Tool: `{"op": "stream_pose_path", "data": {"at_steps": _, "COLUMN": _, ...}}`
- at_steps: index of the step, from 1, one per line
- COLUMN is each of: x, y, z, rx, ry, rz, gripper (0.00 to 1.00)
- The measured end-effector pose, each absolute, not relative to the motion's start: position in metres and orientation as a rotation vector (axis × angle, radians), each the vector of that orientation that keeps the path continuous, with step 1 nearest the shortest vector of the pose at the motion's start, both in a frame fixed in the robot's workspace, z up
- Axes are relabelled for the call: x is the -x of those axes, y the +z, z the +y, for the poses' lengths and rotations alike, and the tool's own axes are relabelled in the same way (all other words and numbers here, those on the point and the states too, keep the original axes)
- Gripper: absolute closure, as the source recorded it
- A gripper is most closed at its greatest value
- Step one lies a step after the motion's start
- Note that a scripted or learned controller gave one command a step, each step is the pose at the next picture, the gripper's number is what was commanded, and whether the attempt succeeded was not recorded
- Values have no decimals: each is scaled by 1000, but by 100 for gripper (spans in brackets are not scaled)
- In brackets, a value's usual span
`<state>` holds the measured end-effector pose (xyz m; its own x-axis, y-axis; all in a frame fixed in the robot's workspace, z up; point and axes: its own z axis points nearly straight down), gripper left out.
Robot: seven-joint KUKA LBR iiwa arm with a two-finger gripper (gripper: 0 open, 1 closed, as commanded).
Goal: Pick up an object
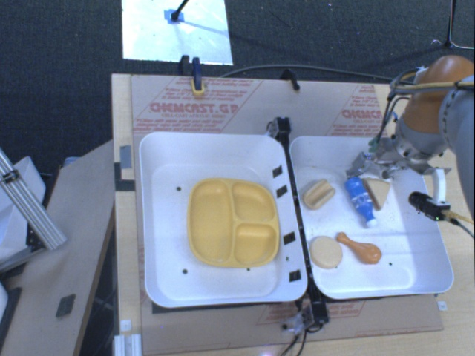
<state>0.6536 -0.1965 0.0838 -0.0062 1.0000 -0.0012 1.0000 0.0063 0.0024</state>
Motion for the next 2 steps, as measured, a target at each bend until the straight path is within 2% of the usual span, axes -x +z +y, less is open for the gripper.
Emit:
{"op": "stream_pose_path", "data": {"at_steps": 1, "x": -655, "y": 97, "z": -197, "rx": -2208, "ry": 4, "rz": 2226, "gripper": 100}}
{"op": "stream_pose_path", "data": {"at_steps": 2, "x": -660, "y": 162, "z": -201, "rx": -2211, "ry": 6, "rz": 2221, "gripper": 100}}
